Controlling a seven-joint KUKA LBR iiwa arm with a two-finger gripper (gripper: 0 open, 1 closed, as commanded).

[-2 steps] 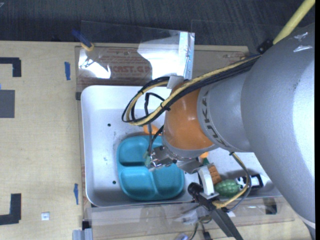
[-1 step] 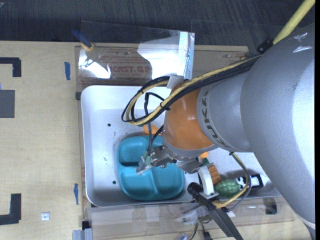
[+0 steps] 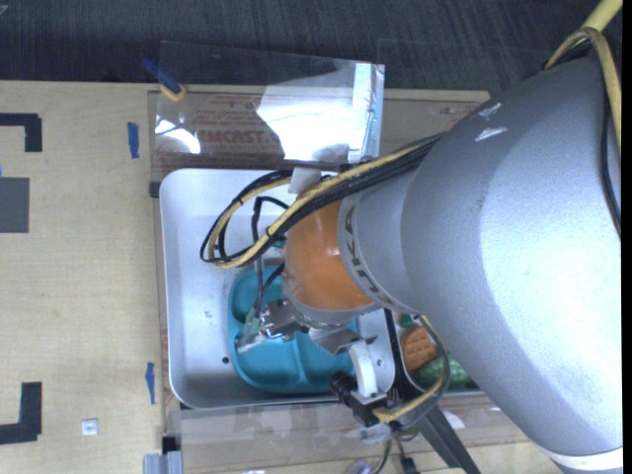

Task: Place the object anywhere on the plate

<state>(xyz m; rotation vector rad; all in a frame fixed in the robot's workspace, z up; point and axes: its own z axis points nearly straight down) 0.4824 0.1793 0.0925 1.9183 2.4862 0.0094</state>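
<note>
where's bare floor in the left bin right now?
Bare floor in the white bin: the strip along its left wall, and the top left corner beside the cable loop. Crowded at lower right, where the arm hangs over the blue plate.

teal plate (image 3: 281, 363) in white bin (image 3: 188, 265)

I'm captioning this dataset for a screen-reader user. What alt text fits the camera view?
A large grey robot arm with an orange band reaches from the right over a shallow white bin, covering much of a teal plate inside it. Yellow and black cables loop off the wrist.
</note>
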